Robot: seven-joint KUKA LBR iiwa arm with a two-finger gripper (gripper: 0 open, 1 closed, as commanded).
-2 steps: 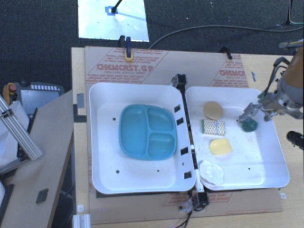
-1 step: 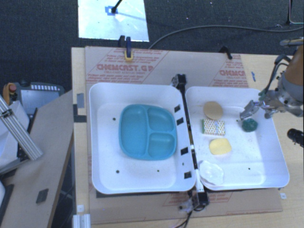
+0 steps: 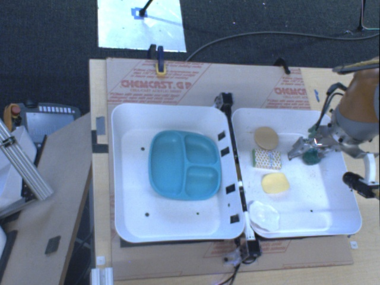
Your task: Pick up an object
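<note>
Hand [image 3: 310, 149] hangs over the right bin [image 3: 338, 218], fingers closed around a small teal object [image 3: 311, 157].

1. A blue divided plate [image 3: 183, 164] lies in the middle of the left white bin [image 3: 127, 218].
2. Behind that bin, a printed cardboard sheet [image 3: 196, 79] covers the surface.
3. A yellow-and-black clamp [image 3: 160, 61] grips the sheet's far edge, behind the left bin.
4. Further behind the bin, a shiny square panel [image 3: 140, 18] lies on dark carpet [image 3: 47, 40].
5. Left of the bin sits what may be a control pendant [image 3: 44, 119], partly hidden.
6. A black cable [image 3: 261, 35] curves across the carpet behind the bin.
</note>
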